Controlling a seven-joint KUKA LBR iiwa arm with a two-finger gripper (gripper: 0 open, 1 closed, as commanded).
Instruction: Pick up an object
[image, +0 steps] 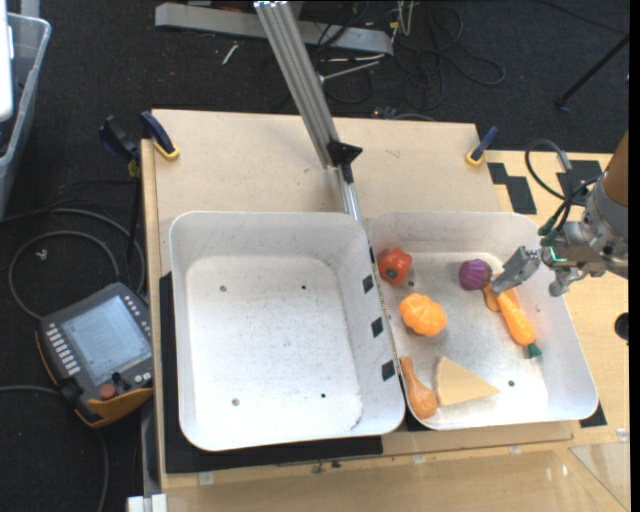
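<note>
Right white bin (560, 395): carrot (514, 316) lengthwise, green tip toward near-right corner.

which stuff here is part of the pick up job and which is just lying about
Job: gripper, carrot, purple ball, tomato, orange fruit, wedge, right bin.

Lying about: left bin, pendant, clamps, cables.

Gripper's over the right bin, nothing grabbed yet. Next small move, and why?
Probably lower straight down onto the carrot. The gripper hangs open just above its upper end with nothing between its fingers, and the purple piece sits close to the left, so a straight descent likely avoids it.
</note>
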